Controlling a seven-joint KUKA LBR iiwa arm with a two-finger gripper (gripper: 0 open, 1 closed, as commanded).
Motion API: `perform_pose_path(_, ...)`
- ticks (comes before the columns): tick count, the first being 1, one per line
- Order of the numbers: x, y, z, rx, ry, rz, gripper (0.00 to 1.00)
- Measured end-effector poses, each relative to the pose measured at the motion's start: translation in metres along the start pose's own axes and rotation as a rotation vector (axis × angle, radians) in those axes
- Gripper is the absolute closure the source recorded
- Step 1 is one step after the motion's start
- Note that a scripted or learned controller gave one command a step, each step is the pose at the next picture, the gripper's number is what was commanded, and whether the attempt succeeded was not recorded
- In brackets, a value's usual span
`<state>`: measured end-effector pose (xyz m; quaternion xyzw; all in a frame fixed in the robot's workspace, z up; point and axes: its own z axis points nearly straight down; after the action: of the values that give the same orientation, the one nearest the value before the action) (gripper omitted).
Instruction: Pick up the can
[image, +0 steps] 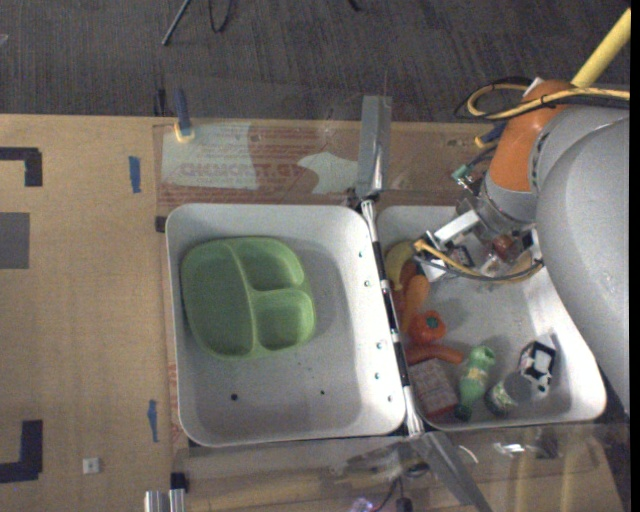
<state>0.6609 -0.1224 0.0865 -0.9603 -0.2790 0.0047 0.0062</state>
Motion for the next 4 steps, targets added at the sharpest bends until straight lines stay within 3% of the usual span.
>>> perform_pose_path(1,-0.008,0.007,0.001,-0.01,0.006,0.279,0.0)
perform_pose_path(2,-0.033,0.006,0.001,-0.011,0.005,0.297,0.0)
perform_pose_path(3,-0.065,0.041,0.001,-0.013,0.007,0.273,0.0)
perform_pose_path(4,-0.009,0.009,0.001,-0.011,0.004,0.24,0.0)
